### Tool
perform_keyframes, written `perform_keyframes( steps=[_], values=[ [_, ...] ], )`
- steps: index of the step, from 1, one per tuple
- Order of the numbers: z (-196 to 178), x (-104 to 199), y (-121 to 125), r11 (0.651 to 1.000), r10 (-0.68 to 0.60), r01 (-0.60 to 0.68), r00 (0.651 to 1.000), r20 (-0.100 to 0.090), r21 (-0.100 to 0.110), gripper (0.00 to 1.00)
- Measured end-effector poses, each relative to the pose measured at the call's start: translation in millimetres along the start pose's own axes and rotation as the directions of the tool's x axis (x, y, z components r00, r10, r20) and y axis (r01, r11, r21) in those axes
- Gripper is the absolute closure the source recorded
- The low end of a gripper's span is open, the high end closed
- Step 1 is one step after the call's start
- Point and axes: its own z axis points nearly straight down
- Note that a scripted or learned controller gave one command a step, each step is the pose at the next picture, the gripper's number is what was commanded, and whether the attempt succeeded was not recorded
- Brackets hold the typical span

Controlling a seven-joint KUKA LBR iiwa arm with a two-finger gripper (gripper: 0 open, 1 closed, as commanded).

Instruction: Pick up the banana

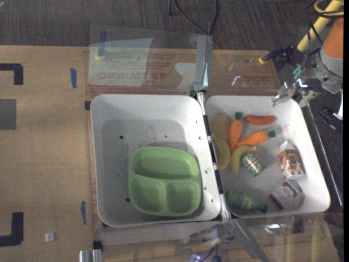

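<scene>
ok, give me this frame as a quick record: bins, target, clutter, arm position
left bin: holds a green divided plate
right bin: holds the food items
target: banana, near the right bin's middle, touching a small green can
clutter: three carrots, two pale yellow pieces along the left wall, green bottle, two small cartons
gripper: over the right bin's upper right corner, away from the banana
banana state: lying in the bin, not picked up

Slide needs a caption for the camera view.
Gripper above right bin's far corner; banana among toy food.
</scene>
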Motion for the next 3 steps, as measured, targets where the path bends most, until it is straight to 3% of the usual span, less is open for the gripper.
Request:
perform_keyframes(
  steps=[1,2,3],
  values=[
    [51,37,-28,0.989,-0.150,0.150,0.989,-0.003,0.002,0.00],
    [100,106,-71,0.958,-0.286,0.286,0.958,0.001,-0.011,0.00],
    [99,117,-114,0.966,-0.258,0.258,0.966,0.004,-0.013,0.00]
  ],
)
